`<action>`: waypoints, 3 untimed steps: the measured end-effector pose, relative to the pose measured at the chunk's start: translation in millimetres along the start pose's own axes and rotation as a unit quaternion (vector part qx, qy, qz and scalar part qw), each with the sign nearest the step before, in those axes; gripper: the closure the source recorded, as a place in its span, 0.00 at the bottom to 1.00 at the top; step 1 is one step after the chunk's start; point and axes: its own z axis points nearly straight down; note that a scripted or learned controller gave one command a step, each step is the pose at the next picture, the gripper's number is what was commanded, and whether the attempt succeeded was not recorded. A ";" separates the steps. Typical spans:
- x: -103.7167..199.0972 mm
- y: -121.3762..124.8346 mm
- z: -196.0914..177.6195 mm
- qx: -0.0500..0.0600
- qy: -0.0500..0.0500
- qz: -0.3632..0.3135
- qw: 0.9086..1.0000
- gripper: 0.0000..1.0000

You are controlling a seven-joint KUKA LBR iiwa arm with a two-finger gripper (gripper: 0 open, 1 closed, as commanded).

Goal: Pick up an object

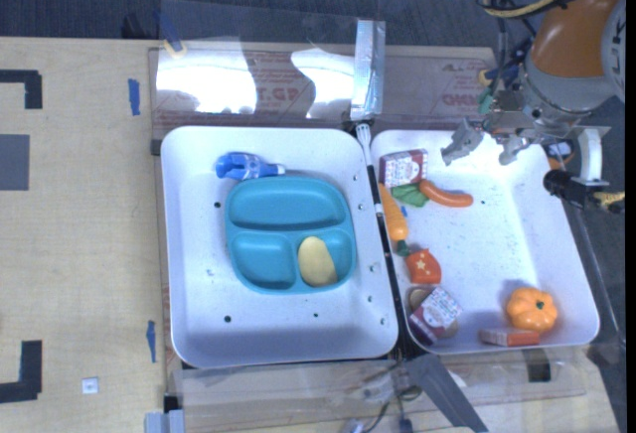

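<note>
Bench [70, 222]; pincer [489, 146] spread over right bin [517, 222]; labels illegible.

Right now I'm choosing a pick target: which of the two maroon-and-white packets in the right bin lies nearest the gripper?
The maroon-and-white packet at the bin's far left corner, just below-left of the gripper; the other packet lies at the near edge.

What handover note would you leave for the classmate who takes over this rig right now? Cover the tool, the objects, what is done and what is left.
Tool: open, holding nothing, poised over the far edge of the right bin.
Right bin holds: red packet, orange carrot, orange stick, red strawberry, second packet, orange pumpkin.
Left bin: blue divided tray with a yellow piece in one compartment; blue item behind it.
Done: nothing picked.
Left: lower, grasp one object, lift.
</note>
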 end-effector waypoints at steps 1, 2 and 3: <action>-6.3 -0.6 -44.0 -0.003 -0.001 0.075 0.997 0.00; 41.1 10.5 36.2 0.003 0.000 -0.003 1.000 0.00; 11.4 4.3 -11.3 -0.004 -0.001 0.013 1.000 0.00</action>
